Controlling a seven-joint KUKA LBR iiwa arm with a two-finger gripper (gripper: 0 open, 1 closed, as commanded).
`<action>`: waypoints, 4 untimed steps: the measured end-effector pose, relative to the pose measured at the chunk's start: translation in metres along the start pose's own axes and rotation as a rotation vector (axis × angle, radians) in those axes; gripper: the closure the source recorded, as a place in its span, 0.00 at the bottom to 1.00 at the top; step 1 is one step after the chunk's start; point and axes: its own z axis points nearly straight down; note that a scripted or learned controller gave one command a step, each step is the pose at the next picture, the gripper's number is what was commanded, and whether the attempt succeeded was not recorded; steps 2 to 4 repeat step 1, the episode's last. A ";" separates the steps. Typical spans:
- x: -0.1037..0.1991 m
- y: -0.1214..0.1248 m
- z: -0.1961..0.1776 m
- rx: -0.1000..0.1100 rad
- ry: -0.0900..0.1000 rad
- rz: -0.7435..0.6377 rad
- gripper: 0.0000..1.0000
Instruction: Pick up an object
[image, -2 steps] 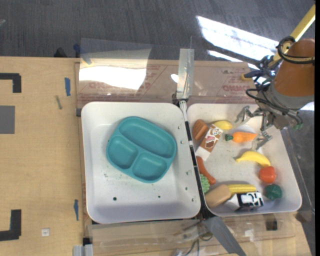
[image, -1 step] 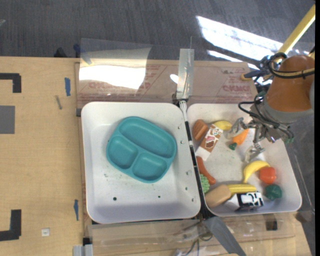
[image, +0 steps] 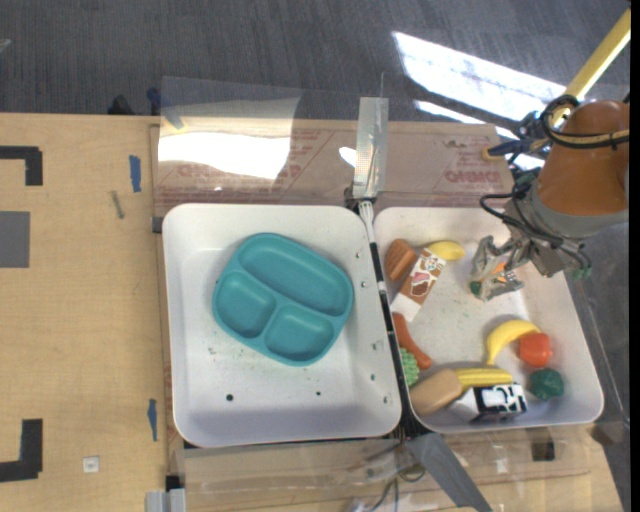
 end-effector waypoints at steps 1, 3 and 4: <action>-0.053 0.098 -0.126 -0.003 0.001 -0.044 1.00; -0.053 0.098 -0.126 -0.003 0.001 -0.044 1.00; -0.053 0.098 -0.126 -0.003 0.001 -0.044 1.00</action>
